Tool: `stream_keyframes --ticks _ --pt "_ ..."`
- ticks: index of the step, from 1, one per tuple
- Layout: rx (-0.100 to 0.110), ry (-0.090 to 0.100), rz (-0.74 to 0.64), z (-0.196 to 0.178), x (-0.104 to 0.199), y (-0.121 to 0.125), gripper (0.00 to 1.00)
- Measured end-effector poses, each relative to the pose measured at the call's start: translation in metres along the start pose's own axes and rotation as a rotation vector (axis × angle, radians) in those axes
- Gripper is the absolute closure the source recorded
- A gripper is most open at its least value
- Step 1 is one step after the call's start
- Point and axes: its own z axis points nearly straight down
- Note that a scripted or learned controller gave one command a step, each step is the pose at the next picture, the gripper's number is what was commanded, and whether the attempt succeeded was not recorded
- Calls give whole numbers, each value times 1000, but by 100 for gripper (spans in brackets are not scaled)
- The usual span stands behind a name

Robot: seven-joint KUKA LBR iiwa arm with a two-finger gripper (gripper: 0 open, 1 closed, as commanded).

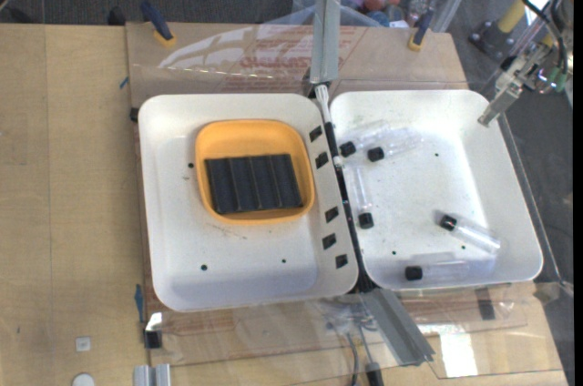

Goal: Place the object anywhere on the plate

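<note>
Metal rail lies nearest, just below the bins' front rims. Left bin holds the plate; a dark ribbed block lies flat inside it, filling most of the floor. If the block is the object, placement looks done.

Right bin holds clear capped tubes, scattered.

Gripper hangs over that bin's far right corner; open or closed: cannot tell.

Risks: tubes are round and slick, so likely to roll or slip. Any carry must clear the clipped divider. Little plate is left bare, so a tube could roll off the block. There is open room in mid right bin and around the plate.
</note>
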Motion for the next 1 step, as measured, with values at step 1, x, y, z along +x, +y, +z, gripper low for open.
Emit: stream_keyframes --ticks 1 --pt "0 5 -204 7 2 -3 0"
